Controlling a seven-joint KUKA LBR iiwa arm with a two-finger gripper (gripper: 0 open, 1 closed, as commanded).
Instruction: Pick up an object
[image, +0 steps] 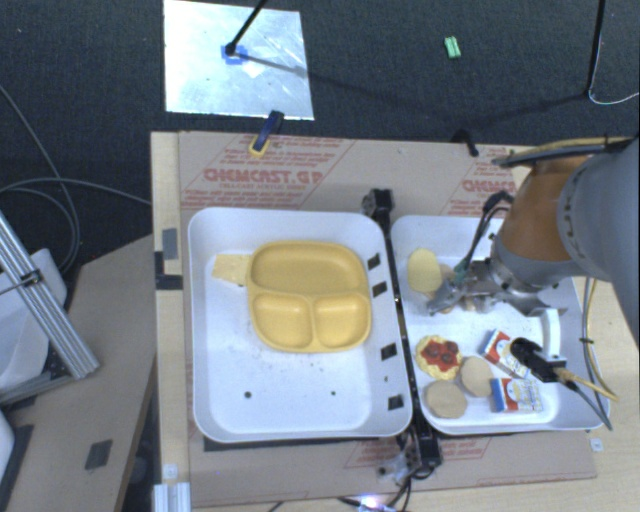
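My gripper is down in the right bin, reaching in from the right. It sits just below and to the right of a pale yellow oval piece, close to it. Below the gripper lies a small round pizza with red topping. Two beige round biscuits rest near the bin's front. A red, white and blue carton and a second one lie to the right of them. I see nothing held in the gripper.
The left bin holds a yellow divided plate and a pale yellow flat piece at its left. A black divider runs between the bins. My arm covers the right bin's far right part.
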